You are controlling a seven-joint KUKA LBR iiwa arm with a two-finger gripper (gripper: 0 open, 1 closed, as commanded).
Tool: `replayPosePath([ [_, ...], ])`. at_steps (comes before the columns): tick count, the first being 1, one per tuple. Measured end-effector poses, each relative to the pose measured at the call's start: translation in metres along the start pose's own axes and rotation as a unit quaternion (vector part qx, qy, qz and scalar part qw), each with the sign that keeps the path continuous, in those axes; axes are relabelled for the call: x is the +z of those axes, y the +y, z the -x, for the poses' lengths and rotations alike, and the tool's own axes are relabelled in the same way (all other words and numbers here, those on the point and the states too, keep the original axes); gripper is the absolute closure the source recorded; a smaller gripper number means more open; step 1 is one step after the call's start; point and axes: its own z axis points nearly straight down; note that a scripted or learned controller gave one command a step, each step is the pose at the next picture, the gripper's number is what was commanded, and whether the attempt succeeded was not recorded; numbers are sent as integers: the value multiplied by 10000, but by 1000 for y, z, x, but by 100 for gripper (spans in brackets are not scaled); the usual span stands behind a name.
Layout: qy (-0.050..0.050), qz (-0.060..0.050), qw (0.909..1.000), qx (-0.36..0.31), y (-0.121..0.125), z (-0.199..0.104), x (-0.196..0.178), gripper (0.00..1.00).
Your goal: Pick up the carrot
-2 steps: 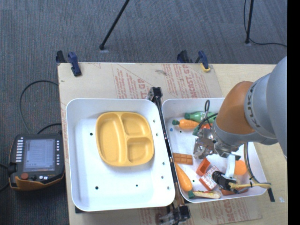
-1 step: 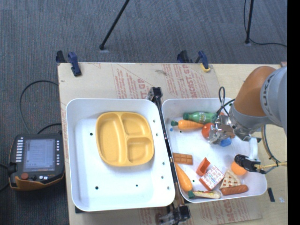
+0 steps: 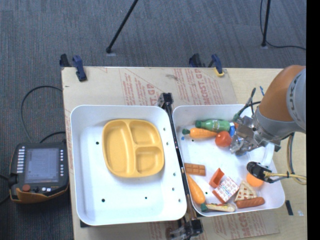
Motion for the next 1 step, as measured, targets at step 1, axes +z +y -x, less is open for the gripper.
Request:
replayPosePath([
  [1,0,-1,10000,0,0,0,0,0],
])
